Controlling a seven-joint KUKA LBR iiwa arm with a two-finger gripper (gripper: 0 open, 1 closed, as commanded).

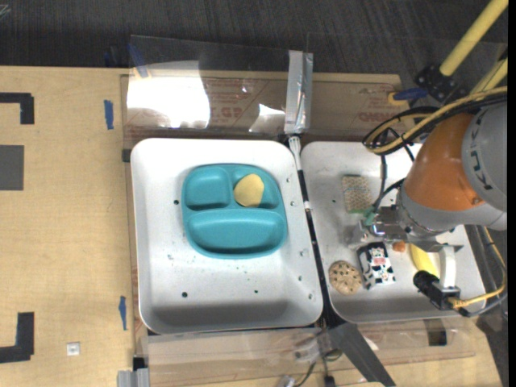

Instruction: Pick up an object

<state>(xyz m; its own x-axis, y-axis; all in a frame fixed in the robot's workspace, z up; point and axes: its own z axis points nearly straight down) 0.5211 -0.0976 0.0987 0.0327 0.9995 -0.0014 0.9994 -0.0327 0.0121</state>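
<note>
The grey arm's gripper (372,234) hangs low in the right white bin (322,184), just above a small black-and-white patterned object (376,266), likely lining up a pick; beside it lies a round speckled cookie (344,276).

Your arm (476,147) enters from the right, grey links bent downward, orange band (439,172) sitting just above the wrist. Wrist points steeply down and leftward. Pincer (372,230) hangs low beneath it, seen nearly end-on; you can't read its finger state from this angle. Yellow cables loop over the upper link.
</note>
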